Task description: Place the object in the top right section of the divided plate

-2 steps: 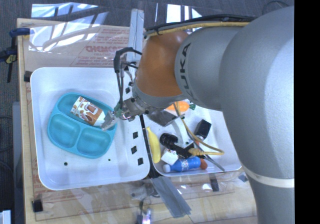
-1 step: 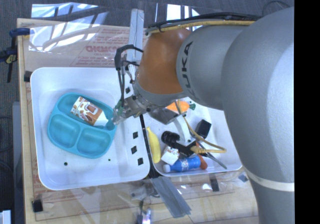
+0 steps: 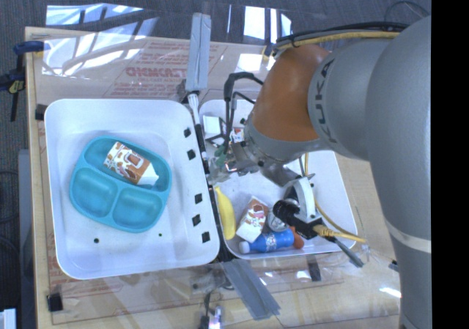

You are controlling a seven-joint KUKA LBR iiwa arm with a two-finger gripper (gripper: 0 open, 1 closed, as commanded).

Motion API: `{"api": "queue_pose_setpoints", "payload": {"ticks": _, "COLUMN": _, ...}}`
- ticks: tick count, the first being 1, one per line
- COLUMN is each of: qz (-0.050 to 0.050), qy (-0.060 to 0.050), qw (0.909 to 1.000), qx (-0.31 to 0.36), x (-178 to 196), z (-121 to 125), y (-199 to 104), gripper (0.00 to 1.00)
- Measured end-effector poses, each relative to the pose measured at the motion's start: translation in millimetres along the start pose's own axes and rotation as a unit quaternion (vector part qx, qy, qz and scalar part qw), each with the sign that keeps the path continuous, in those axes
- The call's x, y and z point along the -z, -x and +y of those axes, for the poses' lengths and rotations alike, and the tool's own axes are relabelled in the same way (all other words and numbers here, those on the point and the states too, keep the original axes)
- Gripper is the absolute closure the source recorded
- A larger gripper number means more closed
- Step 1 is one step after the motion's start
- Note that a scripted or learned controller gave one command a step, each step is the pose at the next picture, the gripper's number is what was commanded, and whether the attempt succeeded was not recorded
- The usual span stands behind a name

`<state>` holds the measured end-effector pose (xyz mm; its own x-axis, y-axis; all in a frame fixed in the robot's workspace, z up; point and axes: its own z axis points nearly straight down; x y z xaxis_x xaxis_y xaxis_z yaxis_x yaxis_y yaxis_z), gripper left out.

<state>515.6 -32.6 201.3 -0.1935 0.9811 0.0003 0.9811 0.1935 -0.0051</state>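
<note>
Carton [image 3: 130,163] lies flat in the upper section of the blue divided plate [image 3: 95,199] at left-centre frame, apparently already delivered, long axis running upper left to lower right, white end toward lower right. Gripper [image 3: 223,163] hangs over the bin divider at centre frame; its opening cannot be told, nothing visibly held.

Grey arm [image 3: 381,100] sweeps in from the right, orange band [image 3: 289,97] bent over, wrist pointing down-left, gripper [image 3: 223,161] low at the near end
</note>
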Motion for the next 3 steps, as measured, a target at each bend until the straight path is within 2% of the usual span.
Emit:
{"api": "queue_pose_setpoints", "payload": {"ticks": 1, "qz": 0.000, "qy": 0.001, "qw": 0.9995, "qx": -0.032, "x": -9.3, "z": 39.5, "y": 2.2, "gripper": 1.00}}
{"api": "queue_pose_setpoints", "payload": {"ticks": 2, "qz": 0.001, "qy": -0.001, "qw": 0.9969, "qx": -0.078, "x": -76.2, "z": 47.4, "y": 72.3, "gripper": 1.00}}
{"api": "queue_pose_setpoints", "payload": {"ticks": 3, "qz": 0.001, "qy": -0.001, "qw": 0.9851, "qx": -0.172, "x": -105.2, "z": 13.6, "y": 119.3, "gripper": 1.00}}
